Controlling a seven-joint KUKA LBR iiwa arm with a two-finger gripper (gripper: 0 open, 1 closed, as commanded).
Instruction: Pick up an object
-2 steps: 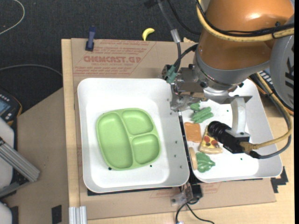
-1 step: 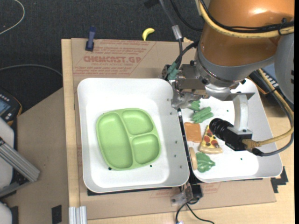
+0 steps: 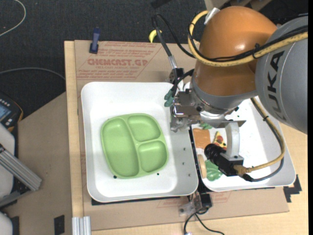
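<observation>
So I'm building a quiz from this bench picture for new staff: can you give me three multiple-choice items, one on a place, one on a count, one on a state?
1. Where does the green tray lie?
A. left bin
B. right bin
C. floor

2. How many compartments has the tray?
A. two
B. three
C. five

3. How does the tray rest?
A. upside down
B. on edge
C. flat, open side up

Answers: 1 A, it sits in the left bin, the arm being over the right bin. 2 B, ridges split it into three. 3 C, its hollows face up.

Floor (image 3: 73, 13): dark, like carpet, with a thin pale cable (image 3: 19, 6) lying on it.
Bench top (image 3: 124, 58): brown board with red print.
Left edge: grey metal rail (image 3: 19, 170).
</observation>
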